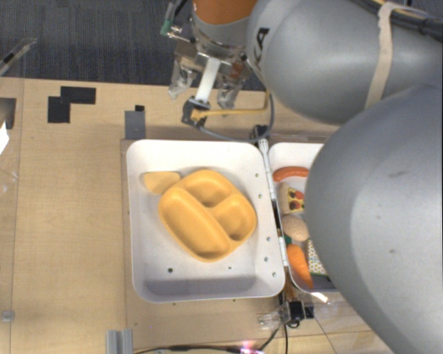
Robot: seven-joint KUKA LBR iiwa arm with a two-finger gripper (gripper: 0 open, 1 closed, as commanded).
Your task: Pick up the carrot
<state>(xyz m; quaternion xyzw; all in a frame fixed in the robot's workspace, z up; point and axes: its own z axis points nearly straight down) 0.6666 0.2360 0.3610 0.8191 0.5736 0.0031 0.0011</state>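
Two shallow white bins sit side by side on a pale wooden counter (69, 228), seen from above at a slant. A grey arm (360, 138) with an orange band (223, 10) above its wrist reaches in from the right and covers most of the right bin (299, 148). Its tool (208, 97) hangs above the counter just beyond the far rim of the left bin (201, 290), near the corner where the two bins meet; whether it is open or closed cannot be told from this angle, and nothing can be seen held in it.

The carrot (299, 265) lies in the right bin, close against the wall shared with the left bin and toward the near end, its orange body partly hidden by the arm. Just beyond it in the same bin rest a pale, egg-like object (296, 229), a small printed card or packet (295, 199) and a reddish-orange item (289, 173) at the far end.

In the left bin, a yellow divided plate (206, 214) with three compartments sits tilted near the middle, and a flat tan piece (160, 182) lies touching its far-left edge. Black shapes (69, 102) mark the counter at upper left, and cables (291, 314) trail by the near corner between the bins.
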